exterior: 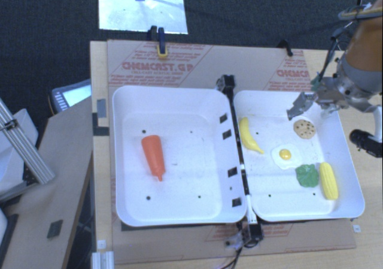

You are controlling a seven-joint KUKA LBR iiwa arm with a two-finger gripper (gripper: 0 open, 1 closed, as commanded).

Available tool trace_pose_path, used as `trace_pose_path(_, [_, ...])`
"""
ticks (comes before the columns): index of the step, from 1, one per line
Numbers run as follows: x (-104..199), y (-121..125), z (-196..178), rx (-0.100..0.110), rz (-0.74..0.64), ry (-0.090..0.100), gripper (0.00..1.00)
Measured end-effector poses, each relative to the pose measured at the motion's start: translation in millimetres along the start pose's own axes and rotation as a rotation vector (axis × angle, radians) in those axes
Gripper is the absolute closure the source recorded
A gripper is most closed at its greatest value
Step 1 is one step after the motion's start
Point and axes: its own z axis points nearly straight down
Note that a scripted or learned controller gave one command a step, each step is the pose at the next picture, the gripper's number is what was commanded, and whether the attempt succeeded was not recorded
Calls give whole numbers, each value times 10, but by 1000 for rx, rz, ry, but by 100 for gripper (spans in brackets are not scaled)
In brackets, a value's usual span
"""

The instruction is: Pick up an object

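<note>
My gripper (312, 108) hangs over the back of the right bin (353, 202), just above and behind a round cookie (304, 128). Its fingers are spread open with nothing between them. The right bin also holds a yellow banana (248, 136), a fried egg (285, 155), a green leafy piece (307, 175) and a yellow corn cob (328, 180). An orange carrot (153, 155) lies alone in the left bin (125, 202).
A black divider with clips (234, 154) runs between the two bins. The bins rest on a cardboard sheet (179, 61) held by a yellow clamp (161, 46) at the back. A metal rail (24, 148) stands at the left.
</note>
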Motion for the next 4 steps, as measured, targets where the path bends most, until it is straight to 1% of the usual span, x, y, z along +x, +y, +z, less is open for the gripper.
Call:
trace_pose_path(1, [372,879,276,-5,-7,0,0])
trace_pose_path(2, [1282,601,411,3,-9,4,0])
trace_pose_path(3, [1880,806,751,1,-7,2,0])
trace_pose_path(4, [2344,846,698,-1,-6,3,0])
